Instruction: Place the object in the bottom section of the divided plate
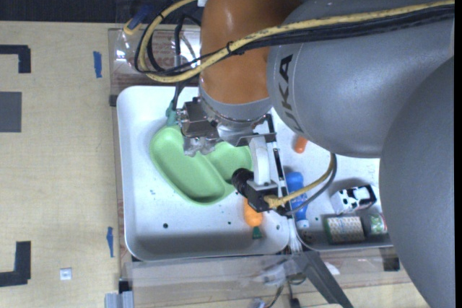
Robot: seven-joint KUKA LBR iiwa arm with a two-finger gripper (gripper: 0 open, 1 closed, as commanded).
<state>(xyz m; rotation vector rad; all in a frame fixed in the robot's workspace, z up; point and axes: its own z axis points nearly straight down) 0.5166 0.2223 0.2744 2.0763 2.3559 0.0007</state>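
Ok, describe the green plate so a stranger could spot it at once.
Find the white bin under the big grey arm. The green plate lies in its middle, partly under the orange wrist. It is the bin's largest item; the orange piece beside it is small.

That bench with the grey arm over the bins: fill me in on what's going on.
The grey KUKA arm reaches in from the right and hangs low over the left white bin. Its wrist covers much of the green divided plate lying in that bin, and the gripper sits just above the plate. Whether it holds anything cannot be made out. A small orange object lies by the plate's lower right edge, and a blue item lies where the two bins meet.
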